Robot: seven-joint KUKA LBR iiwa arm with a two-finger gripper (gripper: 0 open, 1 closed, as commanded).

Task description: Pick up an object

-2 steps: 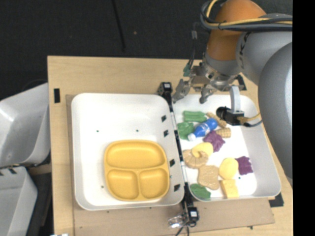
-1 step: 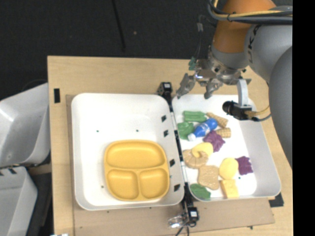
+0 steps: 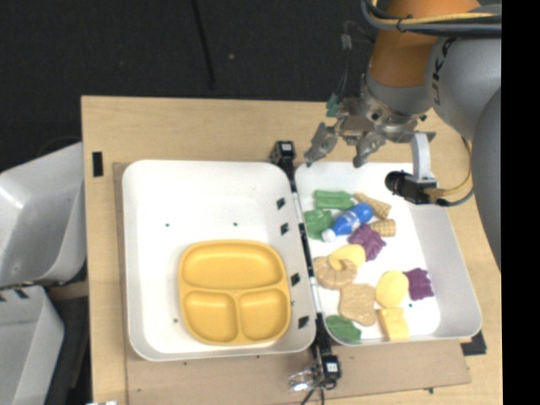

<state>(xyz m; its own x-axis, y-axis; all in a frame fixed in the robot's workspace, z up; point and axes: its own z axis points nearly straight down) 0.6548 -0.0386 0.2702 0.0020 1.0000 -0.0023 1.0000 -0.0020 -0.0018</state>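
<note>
- Yellow tray [image 3: 234, 292]: sits in near half of left bin [image 3: 143, 251], well left of and nearer cam than gripper [image 3: 342, 144]; bare white floor beyond it.
- Right bin [image 3: 451, 264]: toy food pile [image 3: 363, 264] under and nearer than gripper, crowding divider side; right side of floor open.
- Gripper: above right bin's far-left corner, fingers spread wide, nothing between.
- Arm [image 3: 413, 49]: comes from right, orange band over wrist, pointing down.
</note>
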